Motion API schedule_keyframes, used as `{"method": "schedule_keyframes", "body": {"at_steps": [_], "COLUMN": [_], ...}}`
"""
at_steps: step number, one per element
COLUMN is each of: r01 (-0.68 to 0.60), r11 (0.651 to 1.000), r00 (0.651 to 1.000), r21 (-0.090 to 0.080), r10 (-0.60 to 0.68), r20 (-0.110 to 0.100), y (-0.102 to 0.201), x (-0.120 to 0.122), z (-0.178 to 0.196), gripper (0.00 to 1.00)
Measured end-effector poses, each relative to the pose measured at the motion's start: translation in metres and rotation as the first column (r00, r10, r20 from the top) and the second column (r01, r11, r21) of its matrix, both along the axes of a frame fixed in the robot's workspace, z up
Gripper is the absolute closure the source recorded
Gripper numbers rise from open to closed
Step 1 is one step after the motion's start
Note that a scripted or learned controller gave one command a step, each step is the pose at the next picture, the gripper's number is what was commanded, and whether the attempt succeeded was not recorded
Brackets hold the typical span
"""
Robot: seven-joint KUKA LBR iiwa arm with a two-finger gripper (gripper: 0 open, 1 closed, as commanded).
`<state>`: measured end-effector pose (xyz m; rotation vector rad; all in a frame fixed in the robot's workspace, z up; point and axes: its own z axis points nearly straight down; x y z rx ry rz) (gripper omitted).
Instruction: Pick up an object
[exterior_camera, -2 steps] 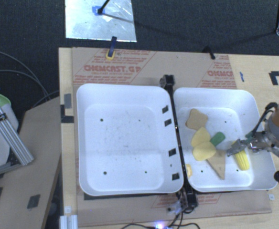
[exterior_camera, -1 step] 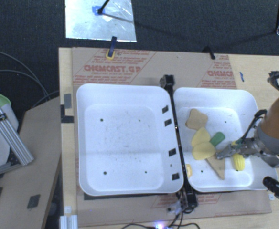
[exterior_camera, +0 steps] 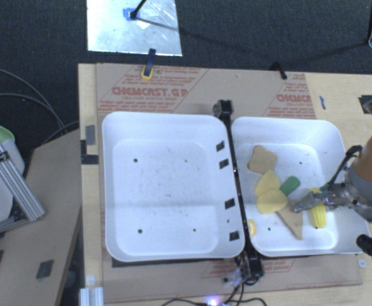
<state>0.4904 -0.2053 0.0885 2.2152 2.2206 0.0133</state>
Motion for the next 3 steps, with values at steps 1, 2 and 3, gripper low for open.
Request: {"method": "schedule_keyframes", "body": {"at_steps": [1, 2, 3], "r01": [-0.001, -0.006, -0.013], "r11": [1.0, 1.0, 1.0], "r00": [1.0, 1.0, 1.0], "r21": [-0.003, -0.007, -0.002], "r10": [0.001, 0.006, 0.013], "r20": [0.005, 0.002, 0.007], "y": [0.0, 0.062, 0.147], "x": [0.001, 0.045, 0.117], "z": [0.011, -0.001, 0.103], "gripper": [1.0, 1.0, 1.0]}}
